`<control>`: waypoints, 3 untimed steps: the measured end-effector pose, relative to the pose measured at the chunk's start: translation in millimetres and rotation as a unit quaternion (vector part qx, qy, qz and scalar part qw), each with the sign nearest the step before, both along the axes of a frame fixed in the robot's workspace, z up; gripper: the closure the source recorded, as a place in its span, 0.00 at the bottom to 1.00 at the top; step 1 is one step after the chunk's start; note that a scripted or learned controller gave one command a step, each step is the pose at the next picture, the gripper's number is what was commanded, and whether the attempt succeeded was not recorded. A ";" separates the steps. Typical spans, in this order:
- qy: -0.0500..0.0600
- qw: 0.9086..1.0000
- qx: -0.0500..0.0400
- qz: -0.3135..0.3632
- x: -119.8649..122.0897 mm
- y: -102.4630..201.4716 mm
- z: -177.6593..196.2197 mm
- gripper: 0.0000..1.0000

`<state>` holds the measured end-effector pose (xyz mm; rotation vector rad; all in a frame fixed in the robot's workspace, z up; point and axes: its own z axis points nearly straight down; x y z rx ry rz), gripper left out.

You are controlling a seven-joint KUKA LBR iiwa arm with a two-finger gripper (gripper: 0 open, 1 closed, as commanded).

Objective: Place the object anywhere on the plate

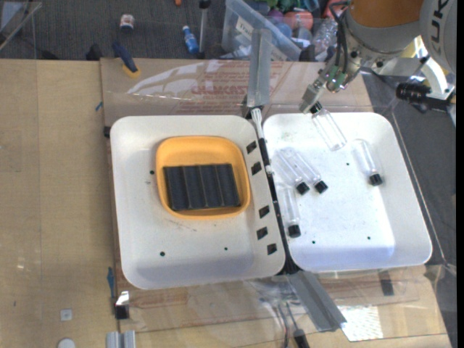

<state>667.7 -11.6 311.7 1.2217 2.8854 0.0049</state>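
Left bin (138, 252): we note a shallow white tray holding the yellow plate (203, 148), set toward its far half. A dark ribbed block (201, 187) lies flat in the plate's well and covers most of it, so free plate surface is mainly the rim and far edge.

Divider (259, 172): the two bins meet here, with a row of small black tabs along the seam.

Right bin (348, 238): we count several clear vials with black caps. Two (299, 170) lie side by side near the seam, one (290, 207) just nearer us along the seam, one (367, 161) toward the right wall.

Held vial (326, 127): it hangs tilted at the far edge of the right bin, black cap uppermost. This is the task's object as we judge it.

Gripper (319, 100): fingers appear closed on the vial's cap end, body dangling below. The arm (384, 6) with its orange band enters from the upper right.

Handling: we judge the vial light, rigid, smooth and likely slippery, clear plastic or glass, so possibly breakable. A round body will roll once released. The cap end gives a duller surface to pinch. A grip across the mid-body would swing less.

Next move, our judgement: carry it left over the seam and set it down low on the plate, since a drop onto the ribbed block could bounce or roll it off.
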 end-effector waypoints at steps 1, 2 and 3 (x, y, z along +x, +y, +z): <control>0.002 0.989 -0.001 0.147 -6.3 -13.9 2.8 1.00; -0.001 0.972 -0.002 0.235 -7.1 -25.5 76.3 1.00; -0.001 0.952 -0.003 0.307 -8.4 -57.6 126.5 1.00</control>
